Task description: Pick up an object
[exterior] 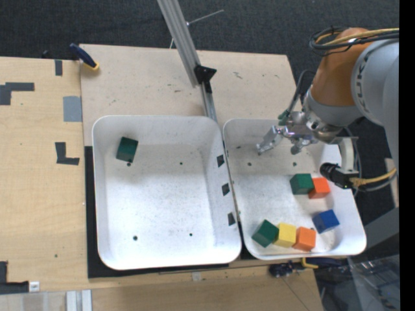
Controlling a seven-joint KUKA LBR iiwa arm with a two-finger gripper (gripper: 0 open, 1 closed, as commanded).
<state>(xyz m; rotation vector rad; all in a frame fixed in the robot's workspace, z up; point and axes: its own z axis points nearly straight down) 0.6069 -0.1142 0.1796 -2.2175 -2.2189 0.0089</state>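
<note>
Crowded blocks (285,234) at lower right could jam a grab; the jaws (280,140) hover empty, spread wide, above them.

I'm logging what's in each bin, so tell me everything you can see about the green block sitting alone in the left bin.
The green block is a small dark green cube with a matte look, maybe wood or foam. It sits in the upper left part of the left bin, near the back wall and left side, turned slightly askew to the bin's edges. It rests on the bin's white speckled floor and casts a small shadow beneath. Nothing else touches it; the gripper is over the right bin, far from it.
</note>
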